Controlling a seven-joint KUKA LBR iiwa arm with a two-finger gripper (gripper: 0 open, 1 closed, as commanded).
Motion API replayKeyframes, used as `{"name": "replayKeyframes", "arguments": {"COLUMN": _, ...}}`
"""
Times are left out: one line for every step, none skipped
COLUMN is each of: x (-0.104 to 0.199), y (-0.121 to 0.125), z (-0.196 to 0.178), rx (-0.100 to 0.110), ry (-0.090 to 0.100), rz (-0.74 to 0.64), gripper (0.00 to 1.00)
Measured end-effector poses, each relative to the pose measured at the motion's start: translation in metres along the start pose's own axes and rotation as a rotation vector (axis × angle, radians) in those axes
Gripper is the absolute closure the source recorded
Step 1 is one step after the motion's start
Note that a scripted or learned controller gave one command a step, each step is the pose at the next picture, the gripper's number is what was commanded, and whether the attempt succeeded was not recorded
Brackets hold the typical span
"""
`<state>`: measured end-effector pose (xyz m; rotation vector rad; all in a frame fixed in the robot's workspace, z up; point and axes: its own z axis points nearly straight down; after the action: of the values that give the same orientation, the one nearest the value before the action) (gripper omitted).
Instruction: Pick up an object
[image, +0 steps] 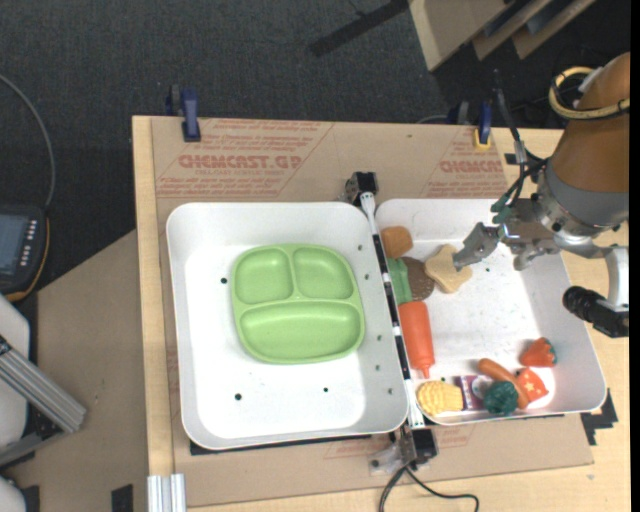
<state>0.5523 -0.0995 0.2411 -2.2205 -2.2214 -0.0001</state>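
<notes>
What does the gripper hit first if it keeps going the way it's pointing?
Probably the tan bread-like piece: the gripper points left and downward in the camera view, tip right beside it in the right bin. Height above it is unclear from this slanted view.

Tool (470, 250) hovers over right bin (560, 300), beside tan bread piece (445, 270).

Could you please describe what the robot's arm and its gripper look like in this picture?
The arm is thick and rounded, orange above a grey wrist section. Thin dark cables run down beside it. The gripper is a small grey metal assembly with dark fittings.
</notes>
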Motion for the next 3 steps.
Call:
{"name": "replayKeyframes", "arguments": {"x": -0.032, "y": 0.071, "z": 0.08, "rx": -0.006, "ry": -0.004, "rz": -0.001, "gripper": 0.0}}
{"name": "replayKeyframes", "arguments": {"x": -0.118, "y": 0.096, "z": 0.13, "rx": -0.003, "ry": -0.005, "rz": 0.005, "gripper": 0.0}}
{"name": "replayKeyframes", "arguments": {"x": -0.021, "y": 0.092, "z": 0.106, "rx": -0.001, "ry": 0.004, "rz": -0.008, "gripper": 0.0}}
